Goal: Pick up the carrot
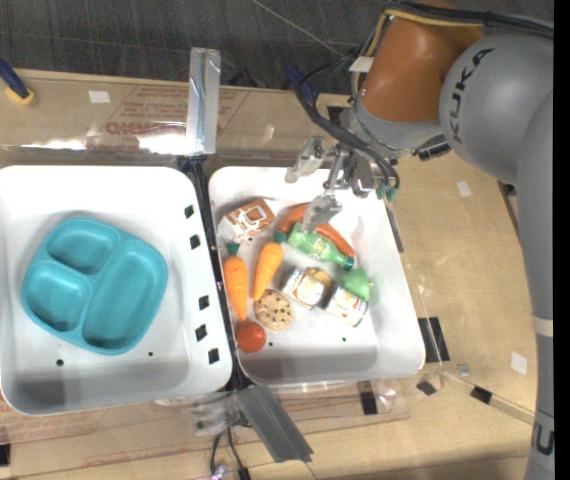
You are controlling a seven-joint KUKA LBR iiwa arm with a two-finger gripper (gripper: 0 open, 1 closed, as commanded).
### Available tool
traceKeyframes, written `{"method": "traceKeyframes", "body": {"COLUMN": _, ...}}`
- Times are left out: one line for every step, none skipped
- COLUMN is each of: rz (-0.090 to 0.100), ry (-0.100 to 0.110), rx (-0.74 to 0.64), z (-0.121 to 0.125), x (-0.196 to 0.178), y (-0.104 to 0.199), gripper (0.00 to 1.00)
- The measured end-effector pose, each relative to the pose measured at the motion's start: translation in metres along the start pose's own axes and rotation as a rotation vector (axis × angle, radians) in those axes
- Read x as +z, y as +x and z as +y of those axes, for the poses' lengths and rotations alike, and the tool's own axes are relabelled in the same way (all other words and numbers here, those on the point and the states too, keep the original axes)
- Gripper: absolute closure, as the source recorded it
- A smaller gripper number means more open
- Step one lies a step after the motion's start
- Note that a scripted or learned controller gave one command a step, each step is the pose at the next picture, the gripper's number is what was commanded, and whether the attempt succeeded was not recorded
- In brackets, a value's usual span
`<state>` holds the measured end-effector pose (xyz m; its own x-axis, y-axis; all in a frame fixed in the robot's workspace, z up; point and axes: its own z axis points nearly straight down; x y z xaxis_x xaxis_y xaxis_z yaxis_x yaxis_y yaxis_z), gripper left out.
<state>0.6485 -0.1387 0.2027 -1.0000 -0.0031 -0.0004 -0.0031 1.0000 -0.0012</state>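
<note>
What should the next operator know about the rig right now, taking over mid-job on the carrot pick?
Gripper: poised over the far end of the right bin; finger state unclear, nothing seen held.
Carrots: one lies near the bin's middle, another by the left wall, among a green bottle, cookie and tomato.
Left bin: teal divided plate.
Done: no pick yet.
Left: descend, grasp a carrot, lift.
</note>
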Motion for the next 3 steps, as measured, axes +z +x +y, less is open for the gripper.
{"method": "traceKeyframes", "body": {"rz": -0.022, "ry": 0.001, "rx": 0.163, "z": 0.04, "x": 0.084, "y": 0.024, "gripper": 0.0}}
{"method": "traceKeyframes", "body": {"rz": 0.001, "ry": -0.001, "rx": 0.277, "z": 0.047, "x": 0.052, "y": 0.057, "gripper": 0.0}}
{"method": "traceKeyframes", "body": {"rz": 0.005, "ry": -0.002, "rx": 0.199, "z": 0.042, "x": 0.112, "y": 0.121, "gripper": 0.0}}
